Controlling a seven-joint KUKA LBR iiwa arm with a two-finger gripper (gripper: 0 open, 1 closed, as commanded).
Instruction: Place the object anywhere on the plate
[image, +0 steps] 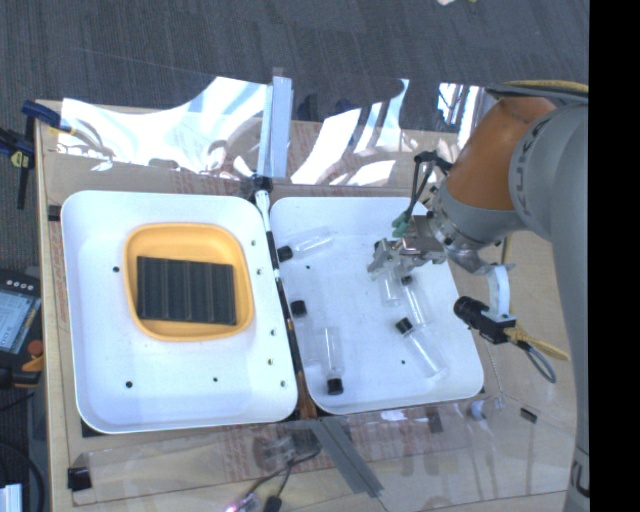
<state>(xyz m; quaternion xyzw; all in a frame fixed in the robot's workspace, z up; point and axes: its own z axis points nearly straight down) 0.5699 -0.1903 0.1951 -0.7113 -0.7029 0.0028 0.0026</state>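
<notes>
In the left bin (100, 380) lies a yellow plate (185, 245) with a dark ribbed insert (188, 290). The right bin (455, 380) holds several clear tubes with black caps: one at the upper left (310, 242), one near the front (330, 350), and others at the right (418, 312). My gripper (392, 262) hangs low over the right bin's upper right part, just above a clear tube (390, 290). I see nothing clearly between its tips.
A loose black cap (297, 308) sits by the right bin's left wall. A ridge (280, 300) divides the two bins. Crinkled foil (200, 130) lines the bench's back edge. The arm (510, 170) fills the upper right.
</notes>
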